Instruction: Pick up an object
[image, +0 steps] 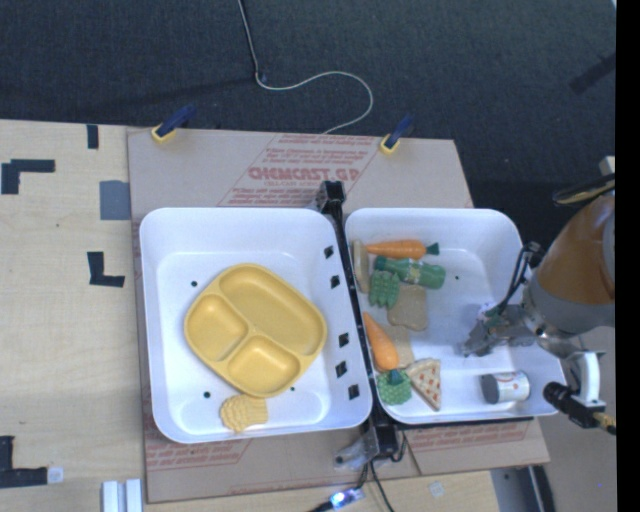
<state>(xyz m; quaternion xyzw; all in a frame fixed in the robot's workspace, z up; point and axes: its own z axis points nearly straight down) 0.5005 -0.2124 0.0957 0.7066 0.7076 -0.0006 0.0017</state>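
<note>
Nearest the camera, a small grey-and-white can (505, 387) lies on its side in the right bin (500, 232), close to the front wall. Just above it the hand (487, 338) hangs low over the bin floor; whether it is open or closed cannot be told, and nothing shows in it. That can looks light, stiff and rather slippery (apt to roll), so a grip across the middle of its round body seems best.
</note>
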